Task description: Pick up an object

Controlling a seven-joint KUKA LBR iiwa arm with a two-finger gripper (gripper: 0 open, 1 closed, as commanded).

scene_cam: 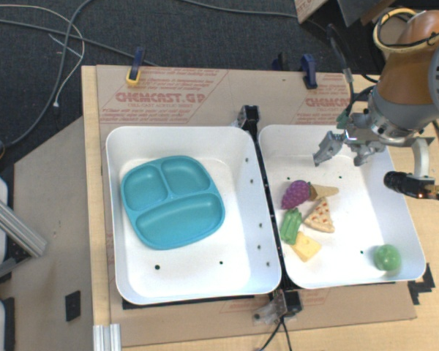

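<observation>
In the right bin (395,196) lie a purple bunch of grapes (297,192), a pizza slice (321,216), a green pepper-like piece (290,225), a yellow cheese wedge (306,248) and a green round ball (386,257) near the front right corner. A small tan piece (325,191) sits beside the grapes. My gripper (345,150) hangs above the back of the right bin, behind the grapes and apart from every object. Its two fingers are spread open with nothing between them.
The left bin (132,269) holds a teal divided plate (174,200). Blue clamps (137,64) hold the cardboard sheet at the back. A black latch (248,115) sits where the bins meet. Bare bin floor lies between the food pile and the green ball.
</observation>
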